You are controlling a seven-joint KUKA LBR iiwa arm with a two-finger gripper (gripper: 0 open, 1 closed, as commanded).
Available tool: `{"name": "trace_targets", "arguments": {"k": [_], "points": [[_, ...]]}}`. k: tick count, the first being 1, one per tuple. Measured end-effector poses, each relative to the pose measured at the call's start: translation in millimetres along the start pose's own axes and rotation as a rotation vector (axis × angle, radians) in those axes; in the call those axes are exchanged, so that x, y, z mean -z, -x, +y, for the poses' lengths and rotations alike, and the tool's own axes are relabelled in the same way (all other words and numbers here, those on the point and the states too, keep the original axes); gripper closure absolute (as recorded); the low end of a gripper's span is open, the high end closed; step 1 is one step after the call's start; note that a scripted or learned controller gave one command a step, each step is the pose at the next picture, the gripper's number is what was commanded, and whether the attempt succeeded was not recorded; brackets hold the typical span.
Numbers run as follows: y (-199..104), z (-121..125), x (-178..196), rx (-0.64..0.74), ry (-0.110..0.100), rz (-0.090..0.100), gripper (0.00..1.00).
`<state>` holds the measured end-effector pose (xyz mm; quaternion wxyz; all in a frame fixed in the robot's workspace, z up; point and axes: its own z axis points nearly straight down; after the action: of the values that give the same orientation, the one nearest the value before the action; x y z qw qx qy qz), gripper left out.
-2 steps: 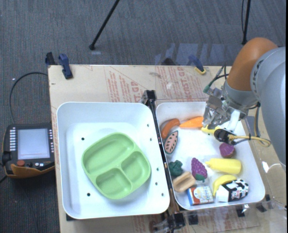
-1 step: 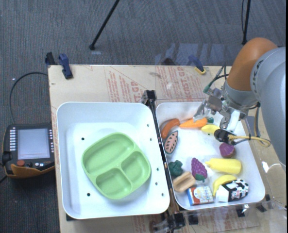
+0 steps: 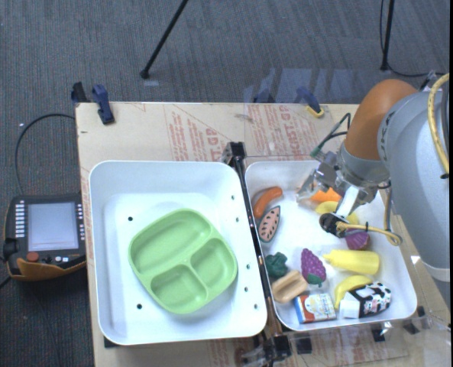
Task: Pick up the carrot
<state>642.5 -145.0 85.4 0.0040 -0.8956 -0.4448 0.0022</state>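
Since the tool (image 3: 334, 202) hangs low over the upper part of the right bin (image 3: 406, 280), the carrot (image 3: 327, 197) appears to lie directly beneath it, a patch of orange peeking out on the tool's left side, touching or nearly touching it. Its long axis cannot be judged, because most of it is covered by the wrist. Whether the tool is released or clenched I cannot tell from this angle. A separate orange-red sausage-like piece (image 3: 266, 199) lies further left, near the watermelon slice (image 3: 270, 223), well apart from the tool. Writing: red mirrored print on the cardboard surface (image 3: 173, 132) is unreadable; the small carton (image 3: 315, 307) near the bin's front edge carries an illegible label.
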Motion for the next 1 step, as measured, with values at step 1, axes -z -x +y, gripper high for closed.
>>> {"name": "trace_targets", "arguments": {"k": [1], "points": [[0.0, 0.4, 10.6, 0.001, -0.002, 0.001, 1.00]]}}
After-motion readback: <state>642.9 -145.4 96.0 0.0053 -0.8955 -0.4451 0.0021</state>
